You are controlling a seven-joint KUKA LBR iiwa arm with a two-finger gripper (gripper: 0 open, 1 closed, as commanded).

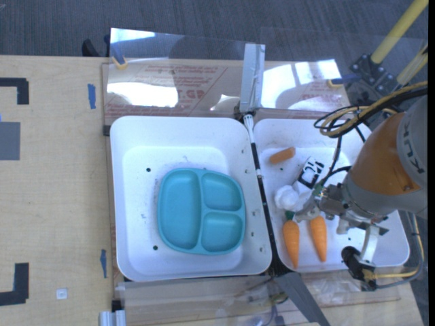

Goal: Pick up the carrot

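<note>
Two orange carrots lie side by side near the front of the right bin (401, 250): one carrot (291, 243) on the left with a green stub at its top, the other carrot (318, 238) just to its right. My gripper (326, 206) hangs over the right bin, right above the top end of the right-hand carrot. The arm's orange band (380, 165) and grey wrist cover the bin's right part. Neither carrot is lifted; both rest on the bin floor.
The right bin also holds a small orange-brown sausage-shaped piece (281, 155), a white lump (288, 197) and a black-and-white item (310, 174). A teal divided plate (201, 210) lies in the left bin (129, 148). Cables loop above the arm.
</note>
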